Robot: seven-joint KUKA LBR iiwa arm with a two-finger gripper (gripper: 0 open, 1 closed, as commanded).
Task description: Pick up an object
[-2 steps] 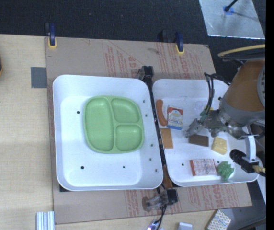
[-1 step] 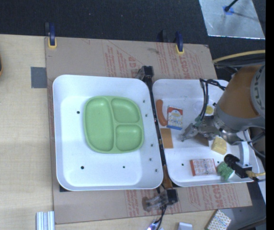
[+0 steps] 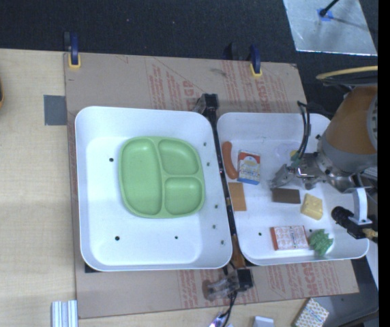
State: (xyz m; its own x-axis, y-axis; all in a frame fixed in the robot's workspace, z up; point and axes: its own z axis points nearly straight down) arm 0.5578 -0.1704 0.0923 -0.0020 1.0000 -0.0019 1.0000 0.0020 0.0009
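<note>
The left bin (image 3: 93,182) is plain white, and the divided plate (image 3: 161,176) at its middle is a pale, even green; the right bin (image 3: 249,251) beside it is the same white; inside that bin, nearest the left bin, lie an orange-red sausage (image 3: 229,159) and a tan slab (image 3: 236,197); further from the left bin, a small carton (image 3: 249,167) in white, blue and red, a dark brown block (image 3: 286,195), a pale yellow wedge (image 3: 311,206), a red-and-white printed packet (image 3: 289,238) and a leafy green piece (image 3: 321,241); the board (image 3: 147,84) under both bins is brown with faded red print; the worktop (image 3: 18,203) is light wood; the arm (image 3: 348,131) shows grey with an orange band.
</note>
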